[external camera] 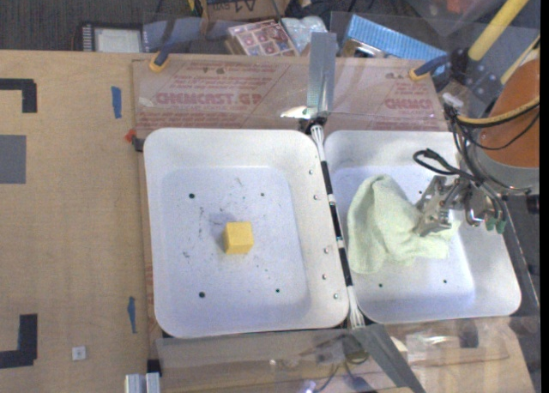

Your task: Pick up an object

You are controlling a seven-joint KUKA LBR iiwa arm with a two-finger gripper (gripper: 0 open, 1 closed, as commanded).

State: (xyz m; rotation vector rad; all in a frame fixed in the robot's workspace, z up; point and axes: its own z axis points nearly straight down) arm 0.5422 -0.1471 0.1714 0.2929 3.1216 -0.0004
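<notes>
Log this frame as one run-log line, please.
gripper: on pale green cloth, right white bin | grasp: unclear | small yellow cube: left white bin, untouched

arm from right, hand (431,215) lowered

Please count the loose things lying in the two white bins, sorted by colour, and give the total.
Yellow: 1, the small yellow cube-shaped block in the left shallow white bin.
Pale green: 1, the crumpled pale green cloth in the right shallow white bin, with the two-finger gripper at its right edge.
Total: 2
</notes>
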